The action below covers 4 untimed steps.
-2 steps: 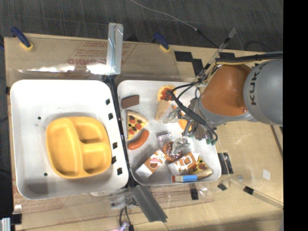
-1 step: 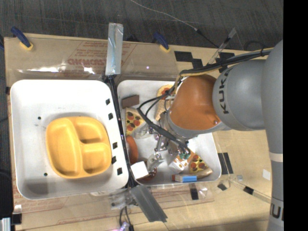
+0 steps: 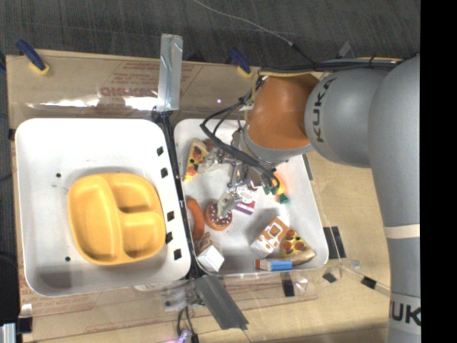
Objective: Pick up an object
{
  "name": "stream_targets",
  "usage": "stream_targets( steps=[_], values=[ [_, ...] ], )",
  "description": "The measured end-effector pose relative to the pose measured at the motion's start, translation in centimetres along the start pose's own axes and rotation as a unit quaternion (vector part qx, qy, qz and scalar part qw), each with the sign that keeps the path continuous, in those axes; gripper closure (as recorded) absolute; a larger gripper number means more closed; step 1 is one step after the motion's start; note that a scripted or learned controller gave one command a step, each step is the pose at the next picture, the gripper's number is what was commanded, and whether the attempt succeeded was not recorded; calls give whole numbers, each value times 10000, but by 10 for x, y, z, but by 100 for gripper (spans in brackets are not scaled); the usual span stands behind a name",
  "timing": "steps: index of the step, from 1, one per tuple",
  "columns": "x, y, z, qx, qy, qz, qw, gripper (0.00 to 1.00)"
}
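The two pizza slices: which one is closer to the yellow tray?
The pizza slice at the right bin's upper left corner, beside the divider. The other pizza slice lies near the bin's lower right.

Brown bench (image 3: 86, 73) bears two white bins side by side: left bin (image 3: 36, 141), right bin (image 3: 310, 213)

Evenly lit from above, moderately bright, no harsh highlights. Soft, short shadows under the arm (image 3: 335, 120) in the right bin (image 3: 314, 213) and along the near wall of the left bin (image 3: 43, 141). Mild sheen on the yellow tray (image 3: 114, 216) and on the orange band (image 3: 282, 113). Faint glare on the clear tape across the far cardboard (image 3: 93, 98). Slightly soft throughout, grainy on the dark floor (image 3: 86, 6); small toys in the right bin hard to resolve. Gripper blurred amid clutter.
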State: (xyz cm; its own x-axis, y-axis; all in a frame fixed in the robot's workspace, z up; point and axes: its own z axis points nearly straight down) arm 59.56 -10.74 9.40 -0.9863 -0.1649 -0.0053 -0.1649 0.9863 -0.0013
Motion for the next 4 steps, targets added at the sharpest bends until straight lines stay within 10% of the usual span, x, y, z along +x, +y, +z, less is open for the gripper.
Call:
stream_targets(
  steps=[1,2,3,4],
  values=[
    [59,-43,-1,1,-9,652,9979,0],
    [53,-45,0,-7,19,654,9979,0],
    [52,-44,-10,-16,51,619,9981,100],
    [52,-44,-9,-16,54,614,9981,0]
  ],
)
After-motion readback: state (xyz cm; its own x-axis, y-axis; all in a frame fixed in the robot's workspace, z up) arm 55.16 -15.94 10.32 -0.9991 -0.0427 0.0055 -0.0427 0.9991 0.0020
